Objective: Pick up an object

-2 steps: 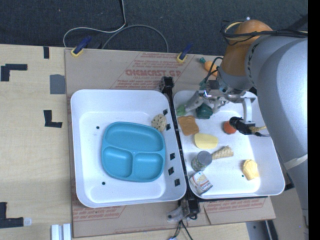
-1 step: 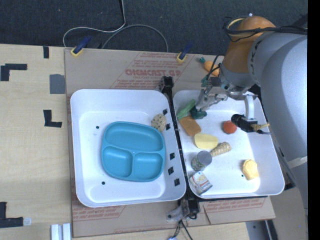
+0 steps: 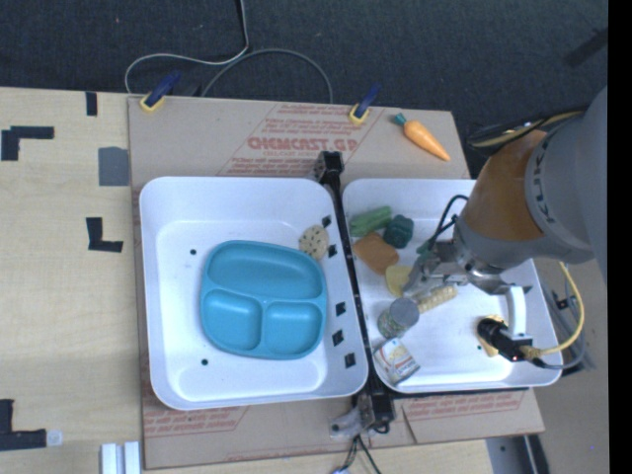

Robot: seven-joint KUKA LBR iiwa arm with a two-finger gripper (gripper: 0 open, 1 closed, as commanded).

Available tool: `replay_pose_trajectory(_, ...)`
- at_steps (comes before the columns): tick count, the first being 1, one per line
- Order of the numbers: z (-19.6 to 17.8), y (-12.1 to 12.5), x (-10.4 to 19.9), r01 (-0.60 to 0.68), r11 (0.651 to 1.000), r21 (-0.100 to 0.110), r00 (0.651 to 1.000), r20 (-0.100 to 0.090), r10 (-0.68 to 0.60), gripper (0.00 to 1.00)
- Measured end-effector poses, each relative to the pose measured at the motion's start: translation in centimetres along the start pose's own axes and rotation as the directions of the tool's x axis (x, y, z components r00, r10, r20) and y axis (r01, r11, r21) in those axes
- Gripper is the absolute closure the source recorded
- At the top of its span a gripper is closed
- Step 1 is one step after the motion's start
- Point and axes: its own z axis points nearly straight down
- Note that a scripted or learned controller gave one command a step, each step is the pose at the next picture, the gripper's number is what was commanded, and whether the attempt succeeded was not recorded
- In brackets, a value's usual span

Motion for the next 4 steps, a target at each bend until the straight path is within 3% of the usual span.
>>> replay_pose_trajectory(1, -0.2, 0.6, 0.2, 0.006, 1.000, -0.011, 1.000, 0.001, -0.006, 0.00)
replay_pose_trajectory(2, 1.2, 4.7, 2.8, 0.008, 1.000, -0.014, 1.000, 0.004, -0.008, 0.00)
replay_pose_trajectory(3, 1.0, -1.3, 2.8, 0.005, 1.000, -0.021, 1.000, 0.005, -0.005, 0.00)
replay_pose_trajectory(4, 1.0, 7.6, 1.3, 0.009, 1.000, -0.019, 1.000, 0.004, -0.009, 0.00)
